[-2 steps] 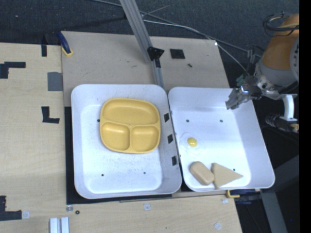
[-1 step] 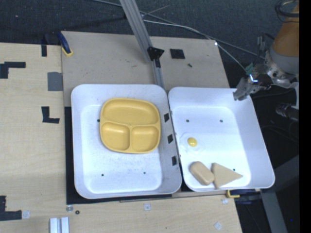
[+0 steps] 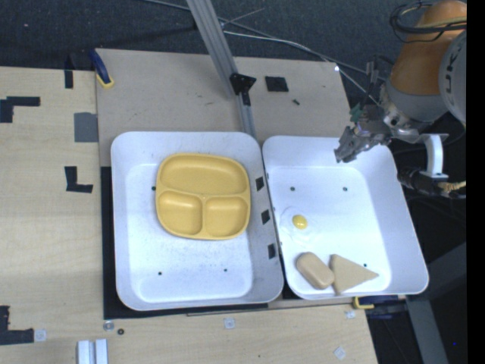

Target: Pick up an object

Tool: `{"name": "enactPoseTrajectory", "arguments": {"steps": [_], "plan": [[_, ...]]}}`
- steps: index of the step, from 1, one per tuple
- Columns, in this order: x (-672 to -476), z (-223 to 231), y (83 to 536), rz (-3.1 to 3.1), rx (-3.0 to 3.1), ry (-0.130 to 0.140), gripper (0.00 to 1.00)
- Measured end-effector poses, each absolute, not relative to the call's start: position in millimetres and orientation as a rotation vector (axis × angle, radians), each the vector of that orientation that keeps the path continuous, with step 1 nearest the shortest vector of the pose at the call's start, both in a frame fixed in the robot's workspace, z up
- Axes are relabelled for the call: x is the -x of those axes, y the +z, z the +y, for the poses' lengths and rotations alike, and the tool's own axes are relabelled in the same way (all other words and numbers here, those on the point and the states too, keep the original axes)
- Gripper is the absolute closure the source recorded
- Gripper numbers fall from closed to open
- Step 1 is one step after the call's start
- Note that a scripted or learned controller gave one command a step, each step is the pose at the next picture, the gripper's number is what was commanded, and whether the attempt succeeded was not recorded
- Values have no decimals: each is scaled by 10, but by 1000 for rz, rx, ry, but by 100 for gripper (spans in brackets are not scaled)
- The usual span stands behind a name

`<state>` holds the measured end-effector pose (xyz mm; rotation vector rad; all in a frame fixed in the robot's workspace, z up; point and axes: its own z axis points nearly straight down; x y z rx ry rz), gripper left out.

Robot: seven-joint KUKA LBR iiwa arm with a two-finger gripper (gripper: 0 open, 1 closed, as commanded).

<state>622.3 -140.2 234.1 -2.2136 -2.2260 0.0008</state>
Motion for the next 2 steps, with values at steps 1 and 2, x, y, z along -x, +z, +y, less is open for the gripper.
{"name": "enactPoseTrajectory", "arguments": {"steps": [1, 2], "plan": [[-6099, -893, 2400, -2226, 2214, 0, 100], [-6061, -373, 2260, -2225, 2213, 2, 100]]}}
